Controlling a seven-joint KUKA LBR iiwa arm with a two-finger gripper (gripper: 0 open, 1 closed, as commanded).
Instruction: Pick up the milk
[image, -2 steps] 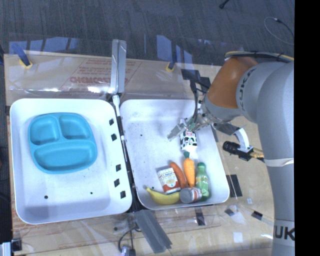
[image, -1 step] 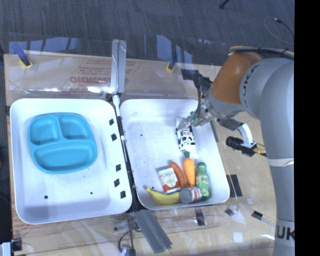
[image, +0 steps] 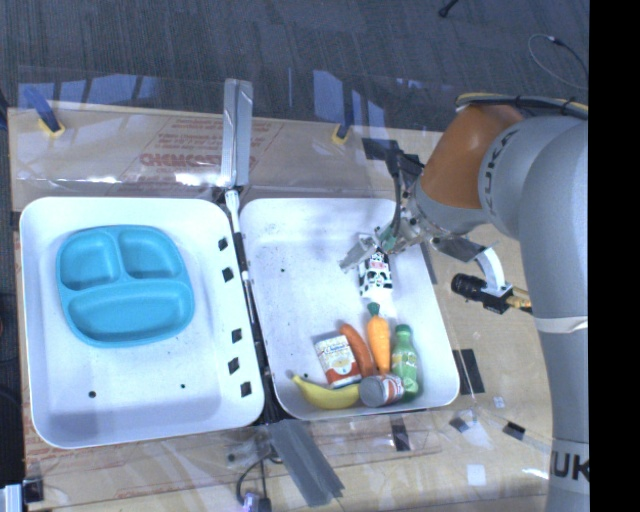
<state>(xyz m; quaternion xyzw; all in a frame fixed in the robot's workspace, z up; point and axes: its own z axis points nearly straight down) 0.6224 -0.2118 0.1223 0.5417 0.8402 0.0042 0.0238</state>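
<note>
The milk (image: 376, 279) is a small white carton with black cow patches. It lies in the right bin (image: 290, 300), near the bin's far right side. My gripper (image: 372, 248) comes down from the right and sits right at the carton's upper end, touching or just over it. The wrist hides where the two meet, so a grasp cannot be made out. The grey arm with its orange band (image: 462, 160) fills the space above the bin's right corner.
Just below the milk lie two carrots (image: 378, 341), a green bottle (image: 404, 356), a red-and-white can (image: 335, 358), a banana (image: 322, 392) and a grey can (image: 377, 390). The left bin (image: 60, 400) holds a blue divided plate (image: 125, 280).
</note>
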